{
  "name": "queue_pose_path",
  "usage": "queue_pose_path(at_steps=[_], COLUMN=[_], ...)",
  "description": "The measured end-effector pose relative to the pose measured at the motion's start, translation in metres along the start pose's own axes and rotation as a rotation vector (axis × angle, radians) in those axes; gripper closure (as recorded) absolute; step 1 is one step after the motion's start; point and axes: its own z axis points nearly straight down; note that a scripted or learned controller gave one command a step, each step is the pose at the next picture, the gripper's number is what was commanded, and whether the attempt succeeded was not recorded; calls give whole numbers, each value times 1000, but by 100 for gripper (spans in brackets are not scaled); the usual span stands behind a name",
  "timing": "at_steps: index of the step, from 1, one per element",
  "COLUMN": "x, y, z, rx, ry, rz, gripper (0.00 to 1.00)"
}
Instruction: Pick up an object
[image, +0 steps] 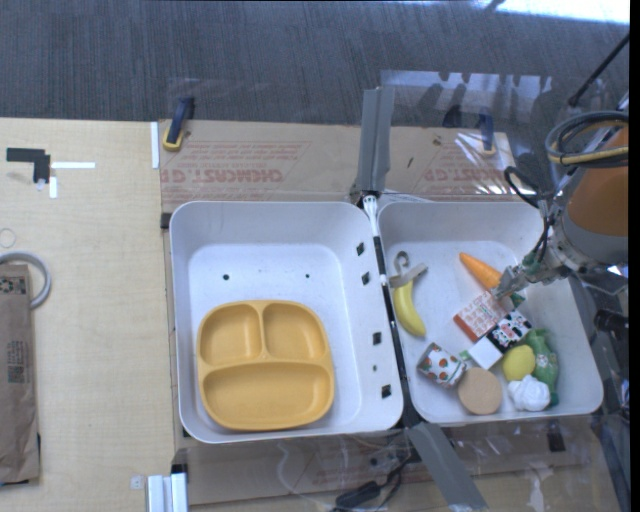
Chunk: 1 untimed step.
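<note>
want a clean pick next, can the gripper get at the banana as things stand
Probably yes. The banana lies alone on the right bin's floor near the divider, nothing on top of it. The gripper hangs in the same bin, by the carrot.

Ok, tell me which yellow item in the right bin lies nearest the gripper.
The lemon, the small round one low in the right bin. The banana is long, curved, and lies by the divider, farther from the gripper.

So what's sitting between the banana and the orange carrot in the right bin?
In the camera view, nothing: bare white bin floor separates the banana and the carrot. The red packet lies lower, off that line.
</note>
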Motion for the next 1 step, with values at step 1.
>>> queue_pose_path(at_steps=[1], x=[20], y=[48], z=[-120], rx=[13], ry=[2], rz=[324], gripper=[100])
